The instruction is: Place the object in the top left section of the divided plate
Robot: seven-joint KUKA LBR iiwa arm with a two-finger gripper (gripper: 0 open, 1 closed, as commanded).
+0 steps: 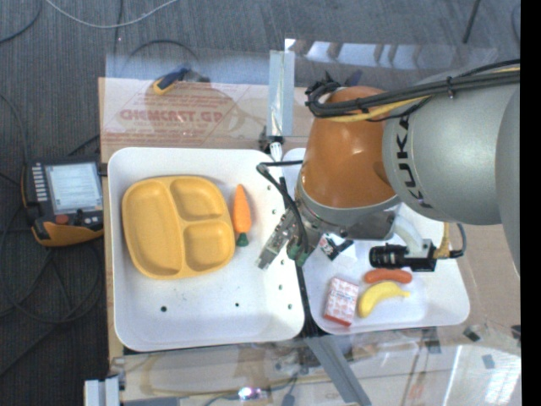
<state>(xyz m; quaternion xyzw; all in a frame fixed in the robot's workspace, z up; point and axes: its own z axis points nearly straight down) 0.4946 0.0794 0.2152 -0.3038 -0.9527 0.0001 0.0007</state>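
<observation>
You see a toy carrot (242, 210) lying in the left bin (169, 315), just beside the right edge of the yellow divided plate (177, 225). Its orange body runs roughly up and down in the view, with the small green tip at the lower end. It rests on the bin floor, not in any section of the plate. The plate sits in the upper left part of that bin, with one long compartment on its left side and two smaller ones on its right.

To the right of the carrot, the gripper (279, 245) hangs over the right side of the left bin, close to the wall that the two bins share. Its fingers angle down and to the left, and you can see nothing between them; from this angle I cannot tell whether they are apart or together. The carrot is near the gripper but apart from it.

The arm (439, 155), with its orange band, covers much of the right bin (452, 307). In the lower part of that bin you find a yellow banana (382, 296), a small red sausage (388, 276) just above it, and a red and white box (341, 301) to the banana's left. A handheld control unit (63, 197) lies on the floor left of the bench.
</observation>
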